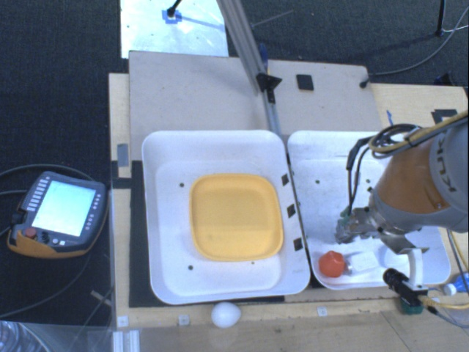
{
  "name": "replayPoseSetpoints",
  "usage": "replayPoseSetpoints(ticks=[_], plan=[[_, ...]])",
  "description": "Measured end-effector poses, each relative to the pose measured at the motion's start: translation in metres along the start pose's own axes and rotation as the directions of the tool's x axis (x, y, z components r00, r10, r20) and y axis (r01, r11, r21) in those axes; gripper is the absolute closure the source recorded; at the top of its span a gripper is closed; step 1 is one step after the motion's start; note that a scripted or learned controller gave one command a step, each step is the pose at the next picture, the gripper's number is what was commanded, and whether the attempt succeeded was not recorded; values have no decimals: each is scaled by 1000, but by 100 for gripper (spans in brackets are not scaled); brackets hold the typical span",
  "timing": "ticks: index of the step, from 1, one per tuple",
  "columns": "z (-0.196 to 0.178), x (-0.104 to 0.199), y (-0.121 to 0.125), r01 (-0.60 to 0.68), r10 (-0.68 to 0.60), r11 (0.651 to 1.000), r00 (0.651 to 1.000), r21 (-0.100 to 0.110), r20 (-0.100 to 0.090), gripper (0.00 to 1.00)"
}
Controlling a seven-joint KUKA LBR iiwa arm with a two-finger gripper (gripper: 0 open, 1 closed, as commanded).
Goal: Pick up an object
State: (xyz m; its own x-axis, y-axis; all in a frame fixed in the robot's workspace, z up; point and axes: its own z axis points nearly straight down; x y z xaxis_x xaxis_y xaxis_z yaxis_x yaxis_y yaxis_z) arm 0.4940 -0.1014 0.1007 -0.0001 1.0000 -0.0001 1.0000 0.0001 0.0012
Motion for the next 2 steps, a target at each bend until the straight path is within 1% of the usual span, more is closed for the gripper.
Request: replayPoseSetpoints(ticks=[1, 2], plan=[[-46, 3, 8, 1, -1, 1000, 1000, -3, 0, 100], [-90, -4, 11, 0, 0, 1000, 1000, -3, 0, 100]])
